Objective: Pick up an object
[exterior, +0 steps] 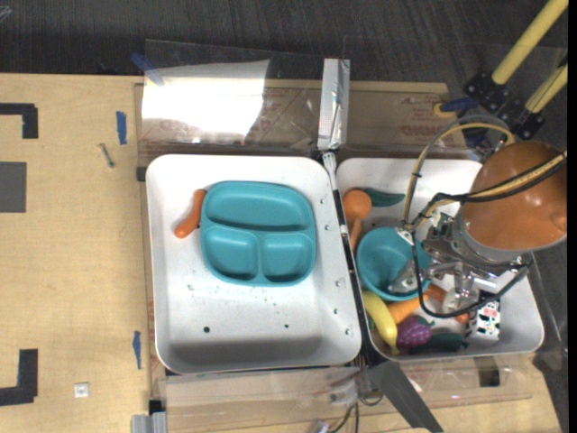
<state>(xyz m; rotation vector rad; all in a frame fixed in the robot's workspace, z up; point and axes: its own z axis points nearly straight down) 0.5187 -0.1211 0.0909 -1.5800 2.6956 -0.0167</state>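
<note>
My gripper hangs low in the right bin, over a crowd of toys. Under and around it lie a teal bowl, a yellow banana, a purple grape bunch, an orange carrot piece and a white die with dots. An orange ladle-like toy rests at the bin's far left. The orange wrist band hides the bin's right part.
The left bin holds a teal divided plate and an orange carrot beside its left edge. A clear plastic sheet lies behind the bins. Yellow-and-black stand legs rise at the top right.
</note>
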